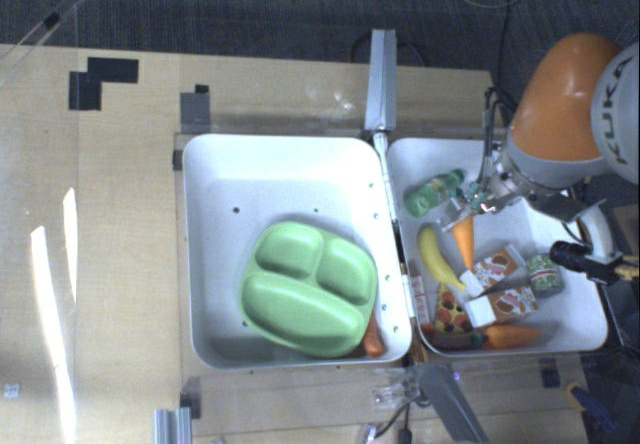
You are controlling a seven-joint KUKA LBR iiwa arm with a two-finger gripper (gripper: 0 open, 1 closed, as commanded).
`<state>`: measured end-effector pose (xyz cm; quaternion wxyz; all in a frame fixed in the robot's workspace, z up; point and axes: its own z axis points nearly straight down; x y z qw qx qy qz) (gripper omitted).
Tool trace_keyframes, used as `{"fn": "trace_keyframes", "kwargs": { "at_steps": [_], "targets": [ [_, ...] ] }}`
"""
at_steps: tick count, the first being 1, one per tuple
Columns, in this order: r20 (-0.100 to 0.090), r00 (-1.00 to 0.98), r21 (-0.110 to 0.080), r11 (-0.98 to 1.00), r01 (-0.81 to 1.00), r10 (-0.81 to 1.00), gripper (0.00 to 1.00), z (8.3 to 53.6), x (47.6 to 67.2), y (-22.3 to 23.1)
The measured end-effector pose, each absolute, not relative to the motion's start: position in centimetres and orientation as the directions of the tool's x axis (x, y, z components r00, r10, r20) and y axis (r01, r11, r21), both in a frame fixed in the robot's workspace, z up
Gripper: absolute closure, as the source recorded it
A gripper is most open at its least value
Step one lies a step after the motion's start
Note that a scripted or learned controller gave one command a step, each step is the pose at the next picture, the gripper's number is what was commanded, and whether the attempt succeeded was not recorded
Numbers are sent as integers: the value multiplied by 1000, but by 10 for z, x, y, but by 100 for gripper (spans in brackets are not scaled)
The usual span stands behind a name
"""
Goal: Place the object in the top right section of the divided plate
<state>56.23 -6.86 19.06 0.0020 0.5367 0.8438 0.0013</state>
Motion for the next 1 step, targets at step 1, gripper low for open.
{"fn": "trace_keyframes", "kwargs": {
  "at_steps": [1],
  "targets": [
    [-1,-369,4,369,929,929,100,185,558,13]
  ]
}}
